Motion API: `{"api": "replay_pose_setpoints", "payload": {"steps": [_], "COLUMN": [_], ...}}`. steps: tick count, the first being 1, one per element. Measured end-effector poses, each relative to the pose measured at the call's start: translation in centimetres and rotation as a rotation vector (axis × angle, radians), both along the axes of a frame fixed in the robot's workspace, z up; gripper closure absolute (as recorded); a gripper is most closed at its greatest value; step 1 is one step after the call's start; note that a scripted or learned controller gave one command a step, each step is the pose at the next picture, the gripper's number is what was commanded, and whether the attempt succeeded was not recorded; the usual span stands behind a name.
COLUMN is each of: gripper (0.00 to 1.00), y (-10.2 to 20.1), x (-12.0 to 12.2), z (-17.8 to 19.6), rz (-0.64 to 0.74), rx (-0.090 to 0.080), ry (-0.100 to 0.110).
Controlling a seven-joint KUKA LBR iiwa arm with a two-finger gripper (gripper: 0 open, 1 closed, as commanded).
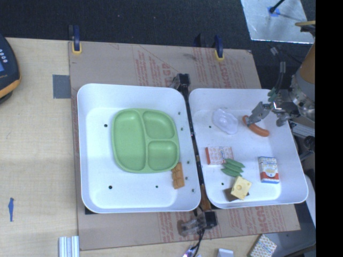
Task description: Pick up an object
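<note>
Worktop (43, 143) carries two bins. End effector (269, 113) spread wide at right bin (300, 197) far edge, hovering over sausage (257, 128). Advice: centre fingers astride sausage, descend, close gently.

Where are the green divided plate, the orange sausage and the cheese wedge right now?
green divided plate (144, 140): camera view, left bin, on the ridge between its compartments.
orange sausage (258, 129): camera view, right bin, mid-body beside the gripper (268, 111).
cheese wedge (241, 187): camera view, right bin, yellow top face.

Right bin (300, 175) centre bare between sausage (258, 128), carton (268, 169), pea pod (232, 167)
</note>
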State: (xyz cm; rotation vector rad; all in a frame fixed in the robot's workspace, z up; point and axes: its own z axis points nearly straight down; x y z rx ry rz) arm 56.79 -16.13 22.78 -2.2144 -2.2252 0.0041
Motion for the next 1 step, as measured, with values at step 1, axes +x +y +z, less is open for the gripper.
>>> {"api": "replay_pose_setpoints", "payload": {"steps": [1], "gripper": [0.0], "y": [-5.28], "x": [3.31], "z": [-2.46], "rz": [-0.002], "rx": [-0.003], "ry": [-0.004]}}
